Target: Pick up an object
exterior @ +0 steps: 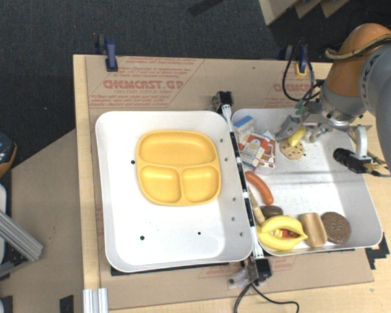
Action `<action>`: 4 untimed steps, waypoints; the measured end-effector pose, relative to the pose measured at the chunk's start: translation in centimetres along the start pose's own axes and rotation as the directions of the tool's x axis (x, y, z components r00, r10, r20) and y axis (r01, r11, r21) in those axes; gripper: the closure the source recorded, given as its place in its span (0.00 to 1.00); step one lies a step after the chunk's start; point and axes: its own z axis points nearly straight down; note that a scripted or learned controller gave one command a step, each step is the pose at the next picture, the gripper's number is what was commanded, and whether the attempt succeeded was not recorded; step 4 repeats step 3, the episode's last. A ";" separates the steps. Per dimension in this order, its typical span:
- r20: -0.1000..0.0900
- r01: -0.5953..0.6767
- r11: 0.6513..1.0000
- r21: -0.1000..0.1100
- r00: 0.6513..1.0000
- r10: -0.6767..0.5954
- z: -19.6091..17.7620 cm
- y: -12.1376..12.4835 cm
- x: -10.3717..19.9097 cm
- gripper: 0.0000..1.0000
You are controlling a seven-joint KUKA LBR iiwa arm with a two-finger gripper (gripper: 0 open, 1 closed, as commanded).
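Currently over the back of the right bin [362, 197], gripper [300, 130] low above a small yellow piece [297, 137].

Reaching in from the right with the orange-banded arm [352, 77]. Grip state: cannot tell, tip too small and cluttered to read. Yellow piece right at the gripper tip, touching or just under it, unclear which. Just in front of it, a round tan cracker [292, 150] with holes. Left of those, a red-and-white packet [257, 150] and a small carton [243, 121] against the bin's left wall. Further forward: sausage [259, 186], then banana [281, 232], bread roll [312, 229] and brown cookie [336, 227] in a row along the front edge. Left bin [117, 194] holding a yellow divided tray [179, 166], well apart from the gripper.
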 end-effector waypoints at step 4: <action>-0.002 0.002 1.000 -0.011 1.000 -0.002 -10.7 -5.8 12.0 1.00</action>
